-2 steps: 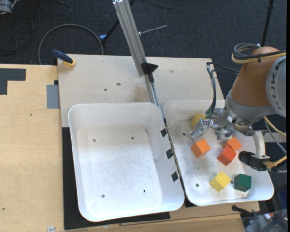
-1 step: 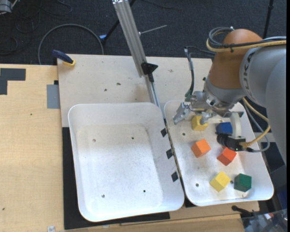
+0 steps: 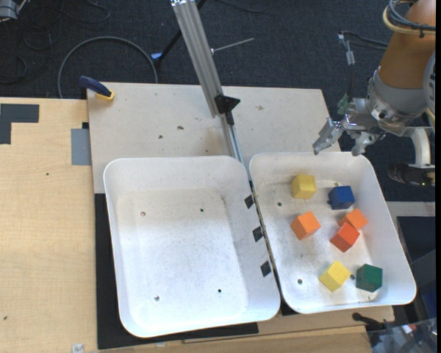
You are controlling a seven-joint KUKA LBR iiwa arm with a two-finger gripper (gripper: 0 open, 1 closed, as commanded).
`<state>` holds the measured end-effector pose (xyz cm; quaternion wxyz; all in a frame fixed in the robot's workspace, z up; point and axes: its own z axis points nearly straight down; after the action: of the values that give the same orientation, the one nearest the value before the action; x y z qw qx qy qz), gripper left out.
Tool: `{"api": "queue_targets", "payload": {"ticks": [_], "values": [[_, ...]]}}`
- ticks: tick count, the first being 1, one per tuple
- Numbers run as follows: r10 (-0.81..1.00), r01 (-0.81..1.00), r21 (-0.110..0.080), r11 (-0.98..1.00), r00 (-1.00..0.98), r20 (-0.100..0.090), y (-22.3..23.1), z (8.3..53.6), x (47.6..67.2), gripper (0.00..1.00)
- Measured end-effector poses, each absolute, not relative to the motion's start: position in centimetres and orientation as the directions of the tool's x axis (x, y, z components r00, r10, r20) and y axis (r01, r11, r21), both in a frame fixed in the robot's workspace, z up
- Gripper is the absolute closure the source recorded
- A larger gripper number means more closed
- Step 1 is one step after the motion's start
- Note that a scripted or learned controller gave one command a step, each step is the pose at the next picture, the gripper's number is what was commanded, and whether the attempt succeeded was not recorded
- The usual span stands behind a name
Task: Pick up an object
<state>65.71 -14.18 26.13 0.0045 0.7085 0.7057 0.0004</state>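
The gripper (image 3: pixel 343 140) hangs over the far rim of the right bin (image 3: pixel 397 271), at about one o'clock from that bin's centre. Its two metal fingers are spread apart with nothing between them. Above it rise the grey wrist and the orange band of the arm (image 3: pixel 410 57).

Inside the right bin lie seven small blocks, all plain, matt and cube-like, with no writing on them. Nearest the gripper, toward seven o'clock from it, is a yellow cube (image 3: pixel 303 186). Just to its three o'clock sits a blue cube (image 3: pixel 341 196). Below these come an orange cube (image 3: pixel 305 225), a smaller orange block (image 3: pixel 356 218) and a red cube (image 3: pixel 344 237) touching it at its seven o'clock. At the near end a second yellow cube (image 3: pixel 335 276) sits just beside a dark green cube (image 3: pixel 369 277).

The left bin (image 3: pixel 125 197) is a shallow white tray with rounded corners and a speckled floor. Between the bins run small black clips. A ribbed aluminium rail (image 3: pixel 201 54) slants away toward twelve o'clock across the pale board.
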Motion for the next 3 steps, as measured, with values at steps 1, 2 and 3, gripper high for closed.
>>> {"api": "queue_targets", "payload": {"ticks": [1,2,3], "values": [[1.000,1.000,-0.003,0.001,-0.001,0.000,-15.1,23.6,60.1,0.00],[1.000,1.000,-0.010,0.002,-0.002,0.003,-12.3,15.0,64.3,0.00],[1.000,1.000,-0.001,0.000,0.000,-0.001,-12.3,9.0,63.4,0.00]]}}
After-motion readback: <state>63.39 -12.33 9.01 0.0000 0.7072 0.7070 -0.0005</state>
